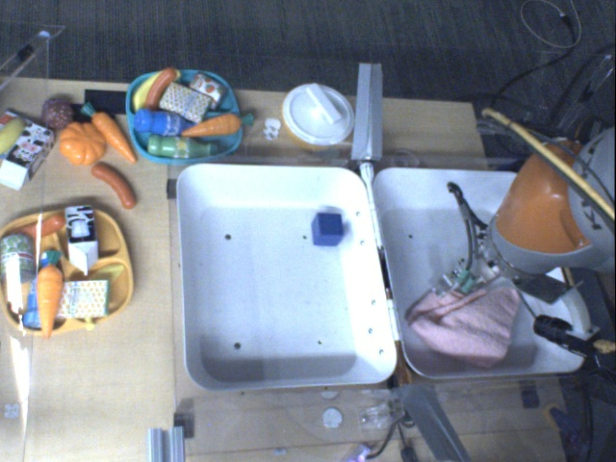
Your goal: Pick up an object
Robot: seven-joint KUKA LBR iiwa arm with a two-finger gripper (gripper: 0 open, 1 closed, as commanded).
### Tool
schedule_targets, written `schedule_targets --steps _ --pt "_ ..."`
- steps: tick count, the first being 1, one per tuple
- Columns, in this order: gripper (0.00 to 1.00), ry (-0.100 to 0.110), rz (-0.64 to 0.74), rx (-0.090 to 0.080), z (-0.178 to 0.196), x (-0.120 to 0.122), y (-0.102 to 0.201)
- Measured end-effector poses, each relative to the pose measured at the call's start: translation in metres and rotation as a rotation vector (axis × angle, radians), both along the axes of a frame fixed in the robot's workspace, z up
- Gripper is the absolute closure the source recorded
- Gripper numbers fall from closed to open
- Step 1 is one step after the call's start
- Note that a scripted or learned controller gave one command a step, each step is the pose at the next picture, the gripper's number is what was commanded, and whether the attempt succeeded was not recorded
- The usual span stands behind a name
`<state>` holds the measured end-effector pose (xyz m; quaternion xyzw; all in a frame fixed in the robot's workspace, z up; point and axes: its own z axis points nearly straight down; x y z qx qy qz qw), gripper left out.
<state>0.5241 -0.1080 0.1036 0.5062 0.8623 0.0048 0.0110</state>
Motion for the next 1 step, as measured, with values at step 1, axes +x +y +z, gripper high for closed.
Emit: schedule_targets --steps 1 --pt "0.00 0.000 -0.001 0.000 0.0000 -0.0001 -0.0001"
